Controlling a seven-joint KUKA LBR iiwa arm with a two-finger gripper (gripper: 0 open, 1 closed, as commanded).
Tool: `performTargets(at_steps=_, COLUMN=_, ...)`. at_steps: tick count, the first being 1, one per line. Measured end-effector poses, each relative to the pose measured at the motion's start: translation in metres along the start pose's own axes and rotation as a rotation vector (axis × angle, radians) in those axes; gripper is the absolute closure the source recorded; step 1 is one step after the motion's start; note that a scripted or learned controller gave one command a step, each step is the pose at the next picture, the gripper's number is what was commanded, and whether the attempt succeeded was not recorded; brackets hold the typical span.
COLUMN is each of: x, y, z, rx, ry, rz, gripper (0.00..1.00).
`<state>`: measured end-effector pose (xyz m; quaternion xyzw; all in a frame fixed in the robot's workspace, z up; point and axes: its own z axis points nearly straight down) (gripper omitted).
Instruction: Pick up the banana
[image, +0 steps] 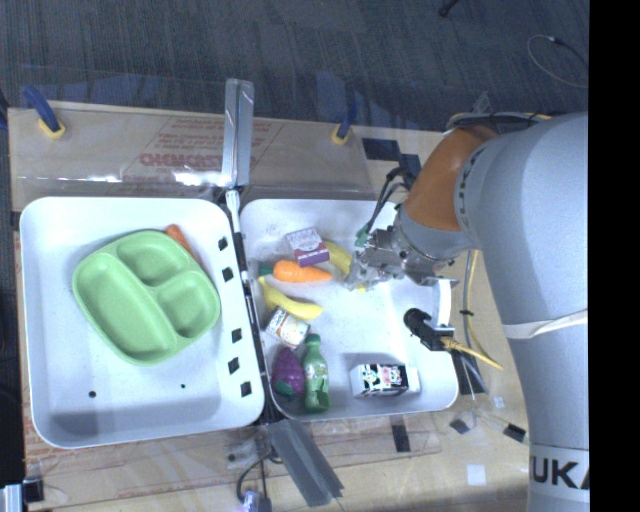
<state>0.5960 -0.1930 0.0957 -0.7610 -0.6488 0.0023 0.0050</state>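
The banana (291, 301) is yellow and lies flat in the right bin (430, 395), near its left wall, just below an orange carrot (301, 271). My gripper (364, 268) hangs low over the upper middle of that bin, to the right of the banana and a little above it, clearly apart from it. Its tip is close beside a second small yellow item (340, 259). The grey arm with its orange band (440, 185) comes in from the right and hides the bin's right side.
The right bin also holds a small purple box (305, 241), a tin (288, 327), a purple fruit toy (287, 372), a green bottle (316, 372) and a cow-patterned carton (382, 378). The left bin (60, 410) holds a green divided plate (148, 293) and an orange item (178, 236).
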Motion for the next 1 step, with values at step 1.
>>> performTargets(at_steps=1, x=0.0483, y=0.0507, z=-0.1061, rx=-0.005, ry=-0.003, rz=-0.028, gripper=1.00)
